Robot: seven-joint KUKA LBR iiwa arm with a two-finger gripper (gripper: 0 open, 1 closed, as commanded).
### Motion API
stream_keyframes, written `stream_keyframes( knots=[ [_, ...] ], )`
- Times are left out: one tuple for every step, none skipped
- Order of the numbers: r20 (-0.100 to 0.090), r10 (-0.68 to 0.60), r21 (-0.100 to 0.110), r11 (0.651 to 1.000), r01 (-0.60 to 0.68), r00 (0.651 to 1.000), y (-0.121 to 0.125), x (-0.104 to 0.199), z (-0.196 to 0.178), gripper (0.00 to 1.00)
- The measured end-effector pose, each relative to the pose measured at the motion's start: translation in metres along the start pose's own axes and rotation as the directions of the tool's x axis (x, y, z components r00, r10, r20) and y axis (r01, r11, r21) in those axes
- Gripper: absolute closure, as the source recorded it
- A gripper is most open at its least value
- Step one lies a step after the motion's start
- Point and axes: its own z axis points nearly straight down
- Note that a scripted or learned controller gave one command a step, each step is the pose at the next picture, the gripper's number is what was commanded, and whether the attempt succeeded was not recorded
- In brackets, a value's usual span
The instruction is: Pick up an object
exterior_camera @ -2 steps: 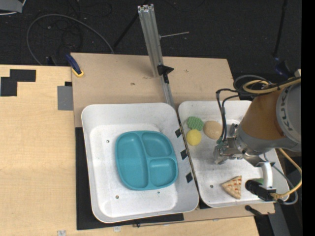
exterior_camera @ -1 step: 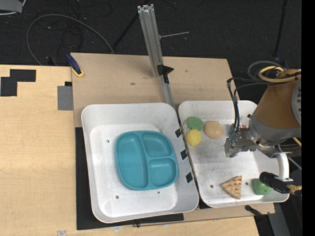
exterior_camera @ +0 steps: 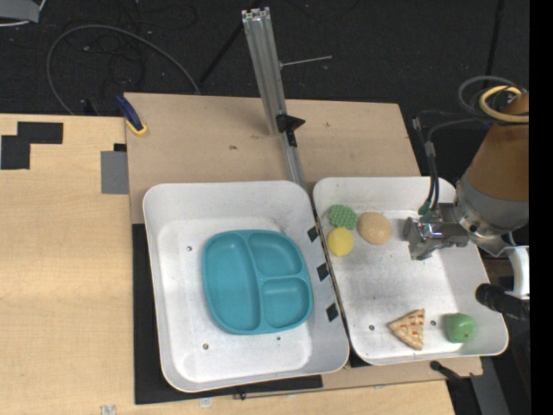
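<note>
In the right bin lie a green knobbly piece, a tan round piece and a yellow ball near the back left. A pizza slice and a green round piece lie near the front. My gripper hangs over the bin's right part, just right of the tan piece and apart from it. Nothing shows between its fingers.
The left bin holds a teal divided plate. An upright metal post stands behind the bins. The arm's orange and grey body fills the right side above the right bin.
</note>
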Motion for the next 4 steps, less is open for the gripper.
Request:
stream_keyframes(
  knots=[
    [0.000, 0.000, 0.001, 1.000, 0.000, 1.000, 0.001, -0.001, -0.041, 1.00],
    [-0.002, -0.002, 0.007, 1.000, 0.002, 1.000, -0.004, 0.046, -0.041, 1.00],
    [-0.002, -0.002, 0.008, 1.000, 0.002, 1.000, 0.001, 0.092, -0.034, 1.00],
    [-0.003, -0.003, 0.008, 1.000, 0.004, 1.000, -0.002, 0.143, -0.033, 1.00]
  ],
)
